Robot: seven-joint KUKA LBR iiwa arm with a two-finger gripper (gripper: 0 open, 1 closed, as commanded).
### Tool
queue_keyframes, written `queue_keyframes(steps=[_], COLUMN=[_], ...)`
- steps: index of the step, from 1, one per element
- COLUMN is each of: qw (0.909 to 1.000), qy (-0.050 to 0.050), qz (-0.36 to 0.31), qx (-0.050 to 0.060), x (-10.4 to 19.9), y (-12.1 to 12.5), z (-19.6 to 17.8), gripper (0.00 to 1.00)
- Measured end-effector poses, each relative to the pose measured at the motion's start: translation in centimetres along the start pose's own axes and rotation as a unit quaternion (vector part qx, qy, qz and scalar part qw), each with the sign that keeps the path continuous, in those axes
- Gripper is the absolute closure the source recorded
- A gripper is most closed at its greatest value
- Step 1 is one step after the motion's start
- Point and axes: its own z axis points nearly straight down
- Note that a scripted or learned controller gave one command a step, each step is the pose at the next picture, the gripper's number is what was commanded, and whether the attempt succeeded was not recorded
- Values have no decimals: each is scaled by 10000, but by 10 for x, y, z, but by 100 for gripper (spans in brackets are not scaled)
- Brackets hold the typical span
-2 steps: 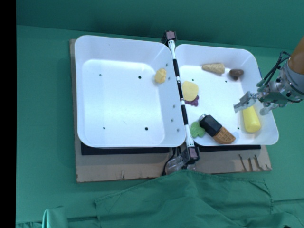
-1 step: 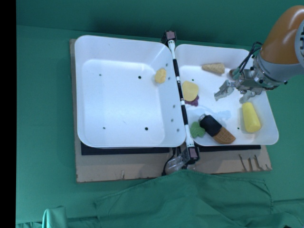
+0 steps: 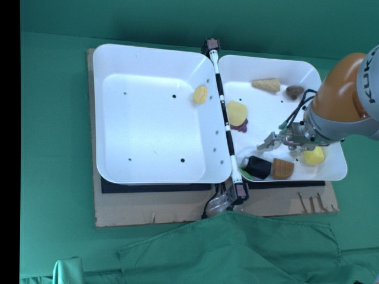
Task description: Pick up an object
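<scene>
My gripper [image 3: 267,142] hangs over the middle of the right bin [image 3: 331,171], open, with nothing between its fingers. Just below it, near the bin's front wall, lie a black block [image 3: 257,167] and a brown waffle-like piece [image 3: 282,168]. A yellow lump [image 3: 314,156] sits under the wrist to the right. To the gripper's upper left rests a yellow round piece [image 3: 237,112] on something purple [image 3: 241,125]. A tan cone [image 3: 266,85] and a small brown object [image 3: 294,91] lie at the back.
The left bin [image 3: 112,158] holds one small yellow object [image 3: 200,94] near its right wall. A black-and-white bar [image 3: 224,114] divides the bins. A green sliver [image 3: 246,174] lies beside the black block. Green cloth [image 3: 237,247] bunches in front of the bench.
</scene>
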Motion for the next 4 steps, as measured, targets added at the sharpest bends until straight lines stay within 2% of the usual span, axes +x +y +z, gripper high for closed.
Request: queue_keyframes(steps=[1,2,3,4], qw=[10000,10000,10000,10000], qy=[-29,13,13,17], qz=[-5,-17,-20,-39], qx=[-31,45,49,18], x=[20,25,27,54], y=[-5,-19,-18,-16], z=[-3,-41,-58,-136], gripper=[0,0,0,0])
